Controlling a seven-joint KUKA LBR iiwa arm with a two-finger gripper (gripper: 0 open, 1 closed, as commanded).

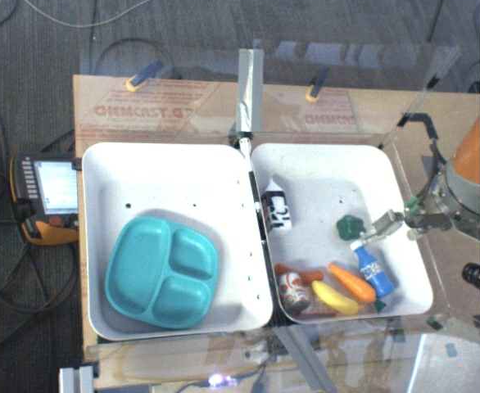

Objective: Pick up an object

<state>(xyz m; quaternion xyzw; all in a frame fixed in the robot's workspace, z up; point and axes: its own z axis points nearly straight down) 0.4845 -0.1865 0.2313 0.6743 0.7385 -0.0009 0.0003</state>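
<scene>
Camera view: carrot (352, 281), banana (335, 298) and blue bottle (374, 272) crowd together.

Lighting even and diffuse from overhead; white bins (174, 158) bright, near overexposed, with soft shadow under the teal divided plate (162, 273). Clear panels at the frame's top and bottom show faint glare. Image soft, low resolution; small items lack fine detail

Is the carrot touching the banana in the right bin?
Touching. The camera view shows the carrot lying against the banana near the right bin's front wall, with no white floor between them.
</scene>
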